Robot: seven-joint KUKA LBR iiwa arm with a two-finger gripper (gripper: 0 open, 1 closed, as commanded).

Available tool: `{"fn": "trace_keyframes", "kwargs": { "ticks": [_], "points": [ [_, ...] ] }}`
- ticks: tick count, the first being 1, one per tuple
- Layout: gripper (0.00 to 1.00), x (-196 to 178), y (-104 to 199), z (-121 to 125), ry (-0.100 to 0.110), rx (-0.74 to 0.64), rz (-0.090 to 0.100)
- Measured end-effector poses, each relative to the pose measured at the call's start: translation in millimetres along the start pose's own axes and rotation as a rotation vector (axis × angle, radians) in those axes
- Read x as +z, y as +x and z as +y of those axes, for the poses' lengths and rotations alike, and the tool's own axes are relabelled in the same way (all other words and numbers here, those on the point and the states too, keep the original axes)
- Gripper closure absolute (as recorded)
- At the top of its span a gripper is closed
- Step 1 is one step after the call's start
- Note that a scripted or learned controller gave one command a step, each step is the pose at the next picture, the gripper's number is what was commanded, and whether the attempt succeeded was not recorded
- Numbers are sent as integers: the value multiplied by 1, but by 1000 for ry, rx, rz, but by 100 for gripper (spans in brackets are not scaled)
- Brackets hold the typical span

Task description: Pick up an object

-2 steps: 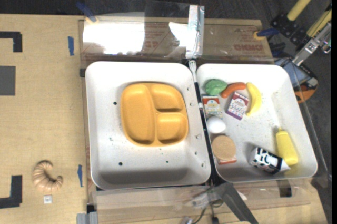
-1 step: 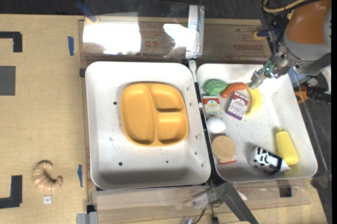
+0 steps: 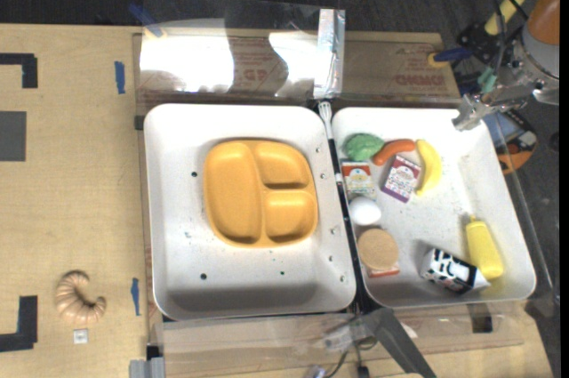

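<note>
The right bin (image 3: 511, 189) holds several toy foods. A green vegetable (image 3: 363, 145), an orange-red sausage (image 3: 393, 151) and a banana (image 3: 428, 164) lie at its far side. Two small cartons (image 3: 401, 177) (image 3: 357, 179), a white egg (image 3: 364, 212) and a round burger (image 3: 379, 250) sit toward the middle and left. A black-and-white carton (image 3: 452, 270) and a yellow bottle (image 3: 484, 248) lie near the front right. My gripper (image 3: 468, 115) hangs at the bin's far right corner, above the rim and apart from every item, with nothing visibly in it.
The left bin (image 3: 169, 216) carries a yellow divided tray (image 3: 260, 191). A croissant (image 3: 79, 297) lies on the wooden bench at the front left. A clear plastic sheet (image 3: 240, 56) stands behind the bins. Cables and the arm (image 3: 533, 20) crowd the upper right.
</note>
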State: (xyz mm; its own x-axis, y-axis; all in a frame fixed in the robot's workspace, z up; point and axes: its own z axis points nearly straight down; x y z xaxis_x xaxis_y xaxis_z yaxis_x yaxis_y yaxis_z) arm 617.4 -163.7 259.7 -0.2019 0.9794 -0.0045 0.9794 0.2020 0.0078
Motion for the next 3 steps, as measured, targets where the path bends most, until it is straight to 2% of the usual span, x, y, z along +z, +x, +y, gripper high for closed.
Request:
{"fn": "trace_keyframes", "kwargs": {
  "ticks": [1, 2, 3],
  "points": [
    [100, 111, 39, 56, 16, 164, 6],
    [100, 140, -50, -17, 13, 222, 1],
    [100, 161, -16, 1, 2, 251, 0]
  ]
}}
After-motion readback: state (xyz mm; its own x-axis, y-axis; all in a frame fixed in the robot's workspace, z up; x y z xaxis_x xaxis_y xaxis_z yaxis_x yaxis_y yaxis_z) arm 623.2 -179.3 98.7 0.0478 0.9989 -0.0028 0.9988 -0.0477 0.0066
